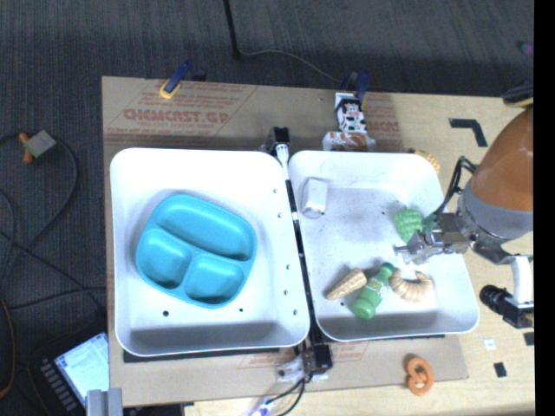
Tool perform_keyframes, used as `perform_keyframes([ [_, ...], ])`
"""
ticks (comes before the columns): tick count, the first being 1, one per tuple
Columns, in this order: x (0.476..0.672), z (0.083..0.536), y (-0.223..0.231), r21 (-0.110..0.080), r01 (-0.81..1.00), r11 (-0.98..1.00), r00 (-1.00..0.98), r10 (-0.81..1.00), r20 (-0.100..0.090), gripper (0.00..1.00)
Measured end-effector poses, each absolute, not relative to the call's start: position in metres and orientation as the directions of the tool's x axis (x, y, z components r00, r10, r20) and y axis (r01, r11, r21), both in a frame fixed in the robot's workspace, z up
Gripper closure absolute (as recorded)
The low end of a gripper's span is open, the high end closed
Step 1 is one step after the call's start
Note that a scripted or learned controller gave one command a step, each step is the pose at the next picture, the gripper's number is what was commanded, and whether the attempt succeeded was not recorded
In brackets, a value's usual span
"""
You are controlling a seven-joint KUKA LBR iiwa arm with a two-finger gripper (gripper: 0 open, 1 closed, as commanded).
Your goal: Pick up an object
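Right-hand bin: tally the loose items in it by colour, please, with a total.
Green: 2, a bottle-shaped toy and a lumpy green piece beside the gripper
Tan or beige: 2, a cone and a curved pastry-like piece
White: 1, a small block
Total: 5

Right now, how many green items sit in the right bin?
2: a green bottle near the front, and a green piece beside the gripper. Others may be hidden under the arm.

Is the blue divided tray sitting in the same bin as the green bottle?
No, the blue divided tray lies in the left bin, while the green bottle lies in the right bin.
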State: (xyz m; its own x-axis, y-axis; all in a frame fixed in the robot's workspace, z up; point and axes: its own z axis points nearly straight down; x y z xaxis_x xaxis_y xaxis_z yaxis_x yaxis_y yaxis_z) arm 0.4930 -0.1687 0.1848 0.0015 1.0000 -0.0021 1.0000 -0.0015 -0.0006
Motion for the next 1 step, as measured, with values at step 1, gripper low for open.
perform_keyframes([
  [1, 0.5916, 0.1020, -0.0956, -0.003, 1.000, 0.002, -0.002, 1.000, 0.002, 1.00],
])
